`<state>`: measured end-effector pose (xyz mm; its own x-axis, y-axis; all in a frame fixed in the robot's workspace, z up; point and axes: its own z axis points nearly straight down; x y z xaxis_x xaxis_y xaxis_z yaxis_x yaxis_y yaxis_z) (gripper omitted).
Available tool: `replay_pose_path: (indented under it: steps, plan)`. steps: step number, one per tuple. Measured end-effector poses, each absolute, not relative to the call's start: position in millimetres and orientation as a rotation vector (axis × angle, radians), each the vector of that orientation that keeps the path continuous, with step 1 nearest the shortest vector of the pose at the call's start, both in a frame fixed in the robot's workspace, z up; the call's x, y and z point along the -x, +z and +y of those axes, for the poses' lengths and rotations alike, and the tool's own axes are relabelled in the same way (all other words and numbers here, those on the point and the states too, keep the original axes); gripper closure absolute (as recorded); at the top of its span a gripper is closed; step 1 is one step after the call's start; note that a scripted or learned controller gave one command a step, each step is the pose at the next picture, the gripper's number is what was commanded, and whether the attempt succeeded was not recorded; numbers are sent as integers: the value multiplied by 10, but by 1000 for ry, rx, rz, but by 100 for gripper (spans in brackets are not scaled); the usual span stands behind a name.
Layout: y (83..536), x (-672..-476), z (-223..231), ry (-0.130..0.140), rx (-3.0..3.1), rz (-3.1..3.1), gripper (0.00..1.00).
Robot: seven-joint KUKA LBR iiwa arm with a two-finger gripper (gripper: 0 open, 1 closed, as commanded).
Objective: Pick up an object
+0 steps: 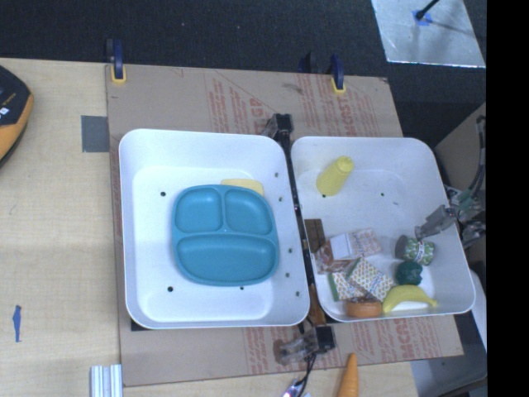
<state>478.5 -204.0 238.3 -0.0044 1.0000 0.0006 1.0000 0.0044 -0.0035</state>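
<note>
Two smooth white plastic bins (132,222) sit on a matt brown cardboard sheet (248,98) over a pale wood-grain tabletop (50,222). A blue plastic divided plate (225,234) shows a soft sheen, as do a yellow plastic bottle (334,175) and glossy printed wrappers (361,278).

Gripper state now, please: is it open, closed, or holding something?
Gripper: at the right edge of the right bin, above a small can; open or closed cannot be told, and nothing is seen held.
</note>
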Motion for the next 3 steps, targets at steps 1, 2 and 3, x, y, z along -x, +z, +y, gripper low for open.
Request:
replay_pose_path:
  steps: [1, 2, 3]
  plan:
    - [868, -5192, -1911, -3, 2210, -2228, 0]
    - [958, -4784, -1817, -5, 2225, -2231, 0]
    - [1055, -4800, -1826, -5, 2220, -2236, 100]
